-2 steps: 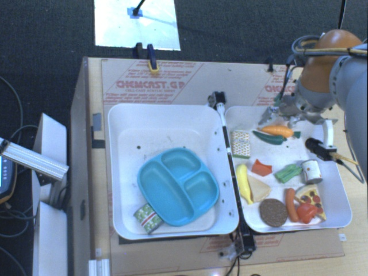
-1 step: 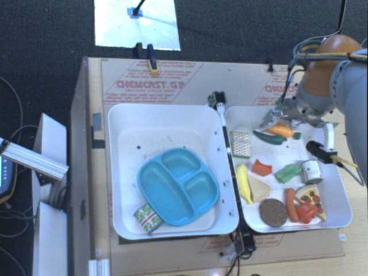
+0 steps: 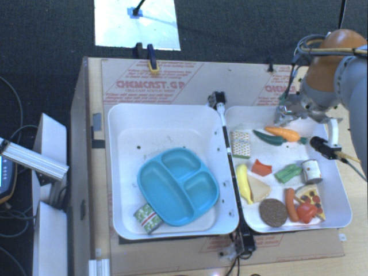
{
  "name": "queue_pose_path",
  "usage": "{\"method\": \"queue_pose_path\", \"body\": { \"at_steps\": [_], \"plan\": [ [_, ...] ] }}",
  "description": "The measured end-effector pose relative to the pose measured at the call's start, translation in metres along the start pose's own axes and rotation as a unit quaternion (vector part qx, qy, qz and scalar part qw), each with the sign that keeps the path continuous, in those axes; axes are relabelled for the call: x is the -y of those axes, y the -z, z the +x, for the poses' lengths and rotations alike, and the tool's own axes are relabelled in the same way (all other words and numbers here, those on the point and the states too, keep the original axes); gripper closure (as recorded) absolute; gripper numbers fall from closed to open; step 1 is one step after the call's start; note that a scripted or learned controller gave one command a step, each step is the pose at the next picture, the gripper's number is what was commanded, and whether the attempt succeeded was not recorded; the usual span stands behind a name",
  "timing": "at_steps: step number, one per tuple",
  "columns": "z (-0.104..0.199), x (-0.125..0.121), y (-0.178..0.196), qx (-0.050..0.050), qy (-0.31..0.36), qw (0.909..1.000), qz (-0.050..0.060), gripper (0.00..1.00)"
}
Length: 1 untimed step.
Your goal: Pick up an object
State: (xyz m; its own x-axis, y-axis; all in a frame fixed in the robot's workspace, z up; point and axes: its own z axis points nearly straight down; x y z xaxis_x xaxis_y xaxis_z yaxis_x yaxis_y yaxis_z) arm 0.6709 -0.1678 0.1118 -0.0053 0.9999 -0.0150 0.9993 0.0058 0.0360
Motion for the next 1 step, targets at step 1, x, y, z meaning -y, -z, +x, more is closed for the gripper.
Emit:
{"method": "queue_pose_path", "body": {
  "at_steps": [1],
  "plan": [
    [0.0001, 0.0002, -0.0003, 0.0, 0.0, 1.0, 0.0, 0.0]
  ]
}}
